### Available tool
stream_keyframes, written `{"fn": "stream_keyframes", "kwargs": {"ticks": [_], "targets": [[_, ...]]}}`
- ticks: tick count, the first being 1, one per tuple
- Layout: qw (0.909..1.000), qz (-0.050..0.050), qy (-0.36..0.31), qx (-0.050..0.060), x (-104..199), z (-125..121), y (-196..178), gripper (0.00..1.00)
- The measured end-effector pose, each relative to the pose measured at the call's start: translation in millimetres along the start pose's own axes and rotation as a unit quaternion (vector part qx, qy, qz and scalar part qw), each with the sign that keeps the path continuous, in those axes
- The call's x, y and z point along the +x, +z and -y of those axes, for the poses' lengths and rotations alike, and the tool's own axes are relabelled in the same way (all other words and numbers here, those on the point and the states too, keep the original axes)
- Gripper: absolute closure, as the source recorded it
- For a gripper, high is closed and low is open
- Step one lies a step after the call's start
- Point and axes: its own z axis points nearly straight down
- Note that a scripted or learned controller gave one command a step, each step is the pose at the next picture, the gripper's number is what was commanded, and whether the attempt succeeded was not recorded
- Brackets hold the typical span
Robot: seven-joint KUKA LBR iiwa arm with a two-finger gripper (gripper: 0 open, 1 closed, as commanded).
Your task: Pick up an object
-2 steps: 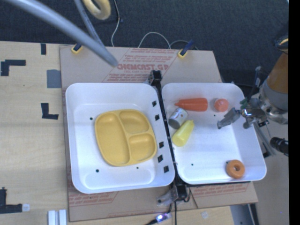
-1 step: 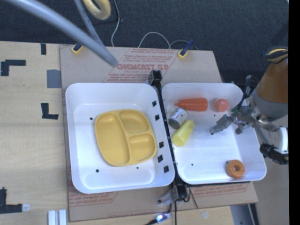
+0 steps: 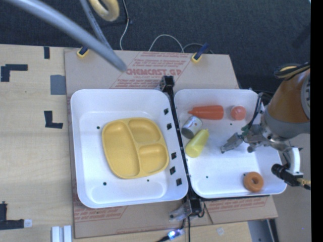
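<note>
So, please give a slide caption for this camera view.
Robot hand above right bin; yellow tray in left bin.

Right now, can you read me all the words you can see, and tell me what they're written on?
"CHEMCAST", in red on the brown board under the two white bins.
"G.P.", right after it on the same line, partly blurred.
A smaller red line above it is too blurred to read.

A single fixed camera looks down at a slant from above the bench, far enough to take in both shallow white plastic bins [image 3: 81, 135], the brown cardboard sheet [image 3: 151, 69] beneath, and dark floor beyond.
</note>
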Motion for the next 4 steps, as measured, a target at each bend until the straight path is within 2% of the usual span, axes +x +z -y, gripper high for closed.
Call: {"fn": "stream_keyframes", "kwargs": {"ticks": [1,3,4], "targets": [[1.0000,0.000,-0.001,-0.002,0.5,-1.3,-12.7,1.00],[1.0000,0.001,-0.001,-0.005,-1.9,4.1,-118.5,1.00],[1.0000,0.000,-0.002,-0.002,45.1,2.3,-107.6,1.00]]}}
